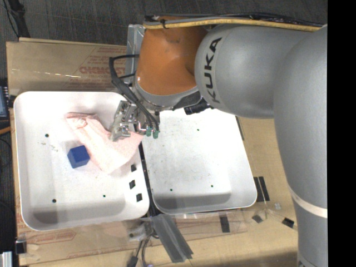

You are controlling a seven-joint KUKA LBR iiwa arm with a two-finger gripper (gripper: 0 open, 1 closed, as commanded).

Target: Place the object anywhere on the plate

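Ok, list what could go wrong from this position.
1. The gripper sits over the pink cloth in the left bin, away from the blue cube; it may snag the cloth instead.
2. Dragged cloth could shove the cube.
3. The gripper is near the wall beside the right bin; a collision is possible.

pink cloth (105,143): soft, matt | blue block (78,156): perhaps foam | bins (33,204): white plastic

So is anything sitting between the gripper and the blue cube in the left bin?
The pink cloth lies between them. The gripper is over the cloth's right part, and the blue cube sits at the cloth's left edge. Nothing else visible stands in the way in the left bin.
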